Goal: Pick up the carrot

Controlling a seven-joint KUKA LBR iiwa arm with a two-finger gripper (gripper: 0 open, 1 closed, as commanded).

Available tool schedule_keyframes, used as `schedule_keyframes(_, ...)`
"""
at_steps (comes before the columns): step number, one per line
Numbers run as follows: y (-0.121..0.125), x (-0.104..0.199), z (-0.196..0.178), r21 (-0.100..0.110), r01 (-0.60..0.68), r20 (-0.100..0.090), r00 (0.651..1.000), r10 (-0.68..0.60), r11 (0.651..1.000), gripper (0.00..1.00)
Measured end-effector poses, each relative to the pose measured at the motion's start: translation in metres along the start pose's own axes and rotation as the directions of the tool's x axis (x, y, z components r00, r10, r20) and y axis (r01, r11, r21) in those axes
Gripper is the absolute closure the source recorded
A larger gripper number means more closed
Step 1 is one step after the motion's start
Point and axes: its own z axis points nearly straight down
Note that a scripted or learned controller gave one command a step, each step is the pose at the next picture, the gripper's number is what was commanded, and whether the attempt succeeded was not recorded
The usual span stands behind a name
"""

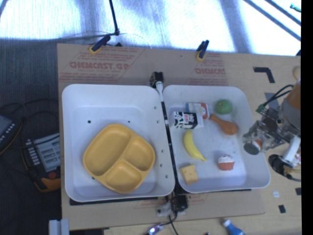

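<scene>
Carrot (224, 123): orange, tapered, lying flat on the floor of the right bin (254, 180), upper right part, its narrow end pointing toward the milk carton (186, 120) and its thick end toward the bin's right wall; a green apple (223, 106) sits just beside it, above. Likely a moulded plastic toy: light, rigid, smooth-skinned and so somewhat slippery, not fragile. Best hold, by judgement, is across the thicker middle, jaws set square to its long axis, where the taper will not squeeze it out. Other contents of the right bin: a small red-and-white box (198, 108) touching the carton, a curved yellow banana (193, 146), a pale yellow cheese wedge (189, 173), a cupcake (226, 162) with white top and red base, all glossy toy pieces, apart from the carrot. Left bin (73, 111): one yellow divided plate (119, 157), three compartments, matte plastic. Both bins shallow, white, rounded at the corners, on a brown board-topped desk (161, 67). Claw (259, 141): metallic, over the right bin's right rim, near the carrot but apart from it; nothing seen in it; its opening cannot be told.
</scene>
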Motion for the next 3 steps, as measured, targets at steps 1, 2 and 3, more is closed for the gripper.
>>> schedule_keyframes(1, 0.006, -0.005, 0.122, 0.007, -0.114, -0.008, 0.993, 0.114, 0.993, 1.00)
schedule_keyframes(2, 0.006, -0.007, 0.002, -0.001, 0.179, 0.000, 0.984, -0.179, 0.984, 1.00)
schedule_keyframes(3, 0.019, 0.024, 0.120, 0.002, -0.227, 0.000, 0.974, 0.227, 0.974, 1.00)
